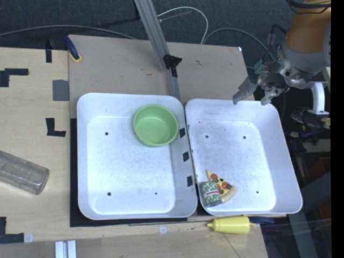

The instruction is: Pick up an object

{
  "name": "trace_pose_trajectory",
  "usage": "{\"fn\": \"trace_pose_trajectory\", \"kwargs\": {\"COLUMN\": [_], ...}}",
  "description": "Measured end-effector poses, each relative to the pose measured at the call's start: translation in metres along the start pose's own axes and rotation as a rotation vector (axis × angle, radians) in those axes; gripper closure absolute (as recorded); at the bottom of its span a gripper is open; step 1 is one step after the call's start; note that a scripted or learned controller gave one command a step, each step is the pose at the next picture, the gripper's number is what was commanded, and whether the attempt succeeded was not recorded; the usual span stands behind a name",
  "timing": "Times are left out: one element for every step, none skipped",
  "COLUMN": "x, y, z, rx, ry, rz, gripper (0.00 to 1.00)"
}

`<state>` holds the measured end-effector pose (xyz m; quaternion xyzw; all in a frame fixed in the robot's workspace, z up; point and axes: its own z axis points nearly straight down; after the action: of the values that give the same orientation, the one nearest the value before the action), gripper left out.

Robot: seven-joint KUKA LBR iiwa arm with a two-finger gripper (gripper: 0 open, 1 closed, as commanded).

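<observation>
**Q:** Looking down at the bench, what lies nearest the camera?

**A:** At the front edge, a yellow bottle (232, 225) lies on its side, just outside the right bin (269, 144). Inside that bin's near left corner sits a small pizza-slice toy (217, 188) on a printed card, close against the bin wall. Off to the far left, a clear plastic cup (21, 172) lies on the wooden tabletop (32, 117).

**Q:** And further back?

**A:** The left bin (107, 165) holds a green bowl (156, 124), upright, near its far right corner. The two white bins sit side by side, touching along a middle seam.

**Q:** Where is the gripper, and what are its fingers doing?

**A:** The gripper (251, 95) hovers over the far right corner of the right bin, well apart from the pizza-slice toy. Its two dark fingers (240, 94) look spread apart, with nothing between them, though the view is small and a little blurred there. The arm (307, 31), orange above grey, reaches in from the right.

**Q:** What surrounds the bench?

**A:** A grey metal pole (153, 23) slants across the back, cables (188, 12) trail over dark carpet (54, 7), and black tape marks (54, 128) dot the tabletop.
</observation>
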<state>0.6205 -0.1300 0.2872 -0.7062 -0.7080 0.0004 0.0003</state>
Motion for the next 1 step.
{"fn": "trace_pose_trajectory", "kwargs": {"x": [0.0000], "y": [0.0000], "z": [0.0000], "rx": [0.000], "ry": [0.000], "rz": [0.000], "gripper": [0.00]}}
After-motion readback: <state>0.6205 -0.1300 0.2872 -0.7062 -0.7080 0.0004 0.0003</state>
